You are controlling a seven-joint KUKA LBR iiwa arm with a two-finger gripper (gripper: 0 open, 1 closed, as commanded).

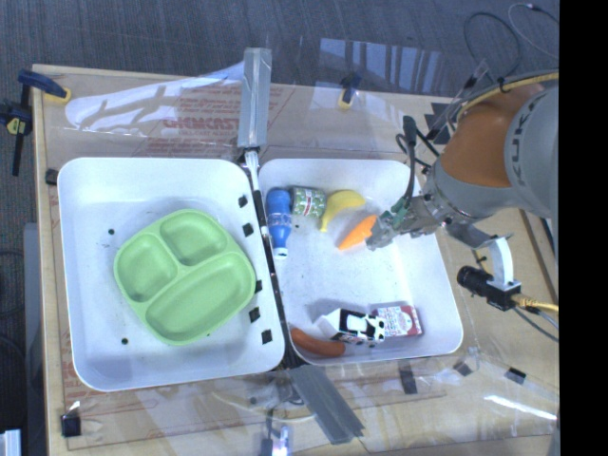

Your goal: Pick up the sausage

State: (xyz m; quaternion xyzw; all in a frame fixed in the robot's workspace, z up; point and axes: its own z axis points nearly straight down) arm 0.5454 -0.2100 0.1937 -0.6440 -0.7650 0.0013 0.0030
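Note:
The sausage (317,343) is a reddish-brown link lying at the front left of the right bin (432,283), partly tucked under a milk carton (380,324). My gripper (383,231) hangs over the upper right part of the same bin, right beside the orange carrot (354,234) and well away from the sausage. Its fingertips are small and dark against the bin floor, too blurred to read.
A yellow banana (342,204) and a blue-capped bottle (288,207) lie at the back of the right bin. The left bin (85,255) holds a green divided plate (185,274). A metal divider (255,103) runs between the bins.

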